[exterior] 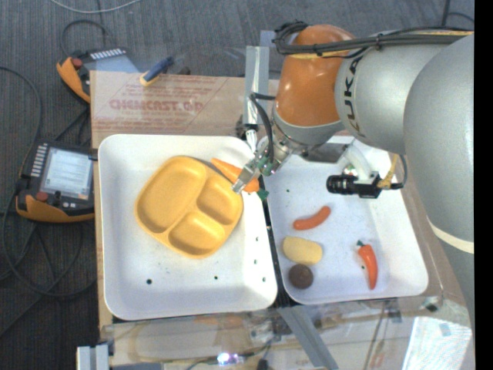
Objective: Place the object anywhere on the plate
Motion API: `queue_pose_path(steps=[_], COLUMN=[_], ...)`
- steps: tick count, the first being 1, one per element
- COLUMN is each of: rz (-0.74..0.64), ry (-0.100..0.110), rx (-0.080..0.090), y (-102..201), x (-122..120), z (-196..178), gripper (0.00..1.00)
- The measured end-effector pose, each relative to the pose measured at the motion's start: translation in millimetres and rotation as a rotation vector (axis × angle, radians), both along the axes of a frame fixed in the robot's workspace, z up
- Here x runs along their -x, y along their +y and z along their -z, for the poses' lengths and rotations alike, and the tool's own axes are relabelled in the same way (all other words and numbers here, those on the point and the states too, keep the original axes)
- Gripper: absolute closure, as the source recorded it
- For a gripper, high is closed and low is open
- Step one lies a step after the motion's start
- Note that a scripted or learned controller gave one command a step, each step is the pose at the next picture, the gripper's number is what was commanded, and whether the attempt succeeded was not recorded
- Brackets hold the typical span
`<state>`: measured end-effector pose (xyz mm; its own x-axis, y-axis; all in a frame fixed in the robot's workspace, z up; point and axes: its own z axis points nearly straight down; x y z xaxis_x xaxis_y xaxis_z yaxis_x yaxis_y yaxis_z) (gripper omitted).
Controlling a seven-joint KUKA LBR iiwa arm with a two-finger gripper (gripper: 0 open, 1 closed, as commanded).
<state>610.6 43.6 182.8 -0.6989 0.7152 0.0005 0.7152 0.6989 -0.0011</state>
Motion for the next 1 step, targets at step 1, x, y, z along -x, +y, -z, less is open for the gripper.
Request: queue_pose_path(steps=[1], rz=[0.000], ry=[0.000], rx=[-0.001], y=[-0.1], x=[0.0], z=[0.1], gripper=[0.00])
